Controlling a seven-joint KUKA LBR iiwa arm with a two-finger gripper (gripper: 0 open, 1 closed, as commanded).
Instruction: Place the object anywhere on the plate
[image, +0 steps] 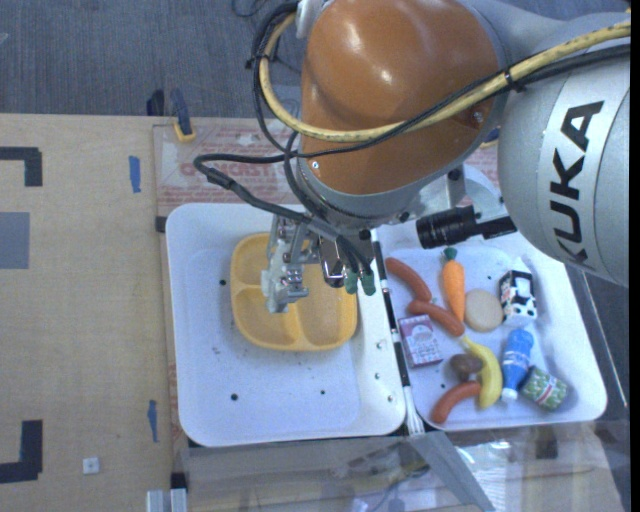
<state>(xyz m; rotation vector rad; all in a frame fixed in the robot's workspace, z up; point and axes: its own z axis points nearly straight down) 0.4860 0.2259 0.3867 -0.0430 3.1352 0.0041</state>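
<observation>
1. The tool (285, 285) hangs over the yellow plate (292, 295), which lies in the left bin (200, 400). Whether it is spread or pressed together I cannot tell, and I can make out nothing pinched in it.
2. The plate is divided into compartments and sits toward the far right part of the left bin, close to the wall shared with the right bin (585, 395).
3. The arm (400, 90), with its large orange band, reaches in from the right and covers the far part of both bins.
4. The objects lie in the right bin. Near its far left is a sausage (408, 278), and a second sausage (436, 317) lies just nearer than it.
5. A carrot (453, 285) lies beside those sausages on their right, its green top pointing to the far side.
6. A small pink carton (421, 340) lies near the left wall of the right bin.
7. A round beige piece (484, 310) sits right of the carrot, and a small black-and-white item (518, 296) lies beside it further right.
8. A banana (488, 372) lies toward the near side, with a brown round item (462, 366) touching its left and a third sausage (454, 401) nearer still.
9. A blue-and-white bottle (516, 360) lies right of the banana, and a green can (546, 390) lies beside it near the right corner.
10. Both bins rest on a wooden tabletop (80, 300) marked with black and blue tape.
</observation>
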